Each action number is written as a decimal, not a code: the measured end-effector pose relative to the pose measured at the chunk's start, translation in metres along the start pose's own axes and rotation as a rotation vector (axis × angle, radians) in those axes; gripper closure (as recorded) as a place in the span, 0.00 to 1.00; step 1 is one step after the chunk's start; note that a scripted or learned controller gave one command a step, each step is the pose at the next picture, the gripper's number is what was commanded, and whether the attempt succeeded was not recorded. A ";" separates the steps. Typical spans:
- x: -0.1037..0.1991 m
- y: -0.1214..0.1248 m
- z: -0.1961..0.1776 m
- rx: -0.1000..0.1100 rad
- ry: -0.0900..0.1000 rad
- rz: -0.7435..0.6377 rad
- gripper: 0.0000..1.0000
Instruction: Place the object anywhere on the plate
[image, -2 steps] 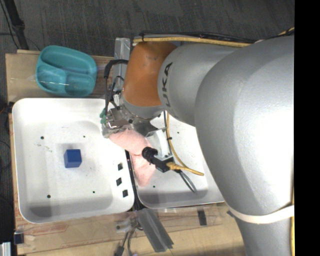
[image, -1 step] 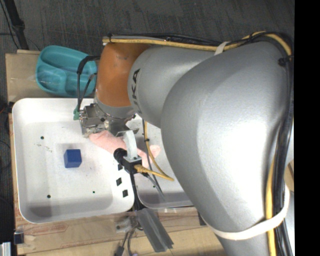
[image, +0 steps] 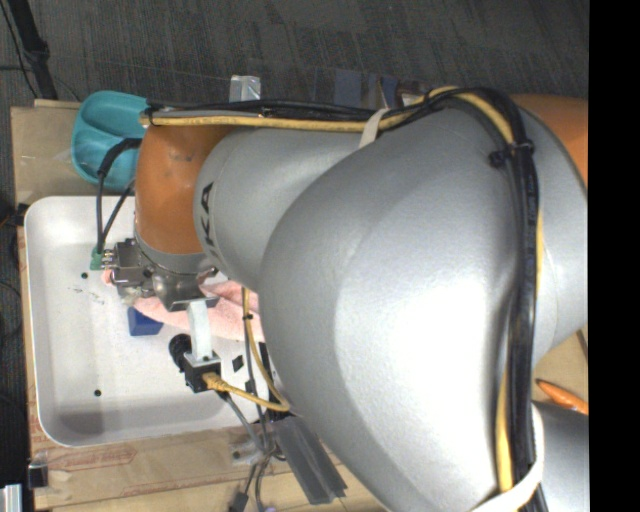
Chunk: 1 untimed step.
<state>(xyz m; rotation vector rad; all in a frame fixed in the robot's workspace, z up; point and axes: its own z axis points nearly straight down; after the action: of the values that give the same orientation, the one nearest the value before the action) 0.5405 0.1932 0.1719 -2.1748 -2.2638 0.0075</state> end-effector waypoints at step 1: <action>-0.039 0.009 -0.045 -0.005 0.001 -0.180 1.00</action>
<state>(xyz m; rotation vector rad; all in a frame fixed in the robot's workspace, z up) 0.5516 0.1549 0.2174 -1.9648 -2.4518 0.0006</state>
